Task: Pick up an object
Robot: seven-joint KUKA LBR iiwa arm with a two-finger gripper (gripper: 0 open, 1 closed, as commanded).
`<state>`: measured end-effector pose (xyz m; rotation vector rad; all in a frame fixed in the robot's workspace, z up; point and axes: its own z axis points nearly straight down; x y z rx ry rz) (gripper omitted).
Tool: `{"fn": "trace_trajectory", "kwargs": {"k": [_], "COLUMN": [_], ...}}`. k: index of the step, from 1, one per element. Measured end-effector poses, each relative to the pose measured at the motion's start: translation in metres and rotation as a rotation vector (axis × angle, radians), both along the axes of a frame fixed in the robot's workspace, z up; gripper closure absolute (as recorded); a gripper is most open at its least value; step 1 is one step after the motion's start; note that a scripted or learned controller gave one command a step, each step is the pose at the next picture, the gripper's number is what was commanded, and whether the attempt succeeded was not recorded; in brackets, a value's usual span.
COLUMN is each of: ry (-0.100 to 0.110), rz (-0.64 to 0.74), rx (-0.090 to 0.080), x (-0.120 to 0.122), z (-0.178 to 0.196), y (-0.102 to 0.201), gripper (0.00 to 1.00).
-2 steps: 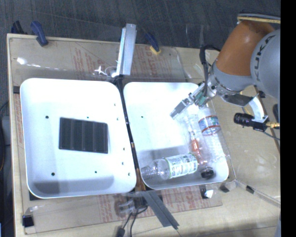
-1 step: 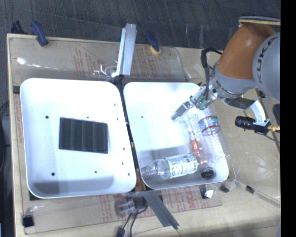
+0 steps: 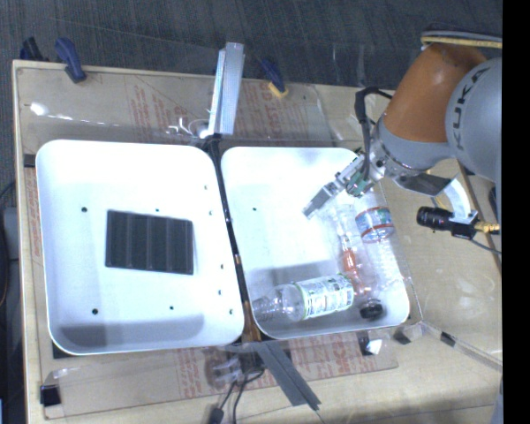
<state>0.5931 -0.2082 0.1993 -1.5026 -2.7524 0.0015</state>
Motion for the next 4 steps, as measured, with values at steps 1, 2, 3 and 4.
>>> {"fn": "trace_trajectory", "kwargs": {"k": [1,2,3,4], "ry": [-0.007,-0.003,-0.004,-0.005], "rz": [0.019,0.113,0.284,0.275], "rx": [-0.003,-0.002,-0.001,-0.002], "x": [0.057,0.008,0.005,-0.013], "z": [0.073,0.041,0.021,-0.001], "y": [-0.002,-0.001,0.0,-0.001], "gripper": [0.0,0.0,0.0,0.0]}}
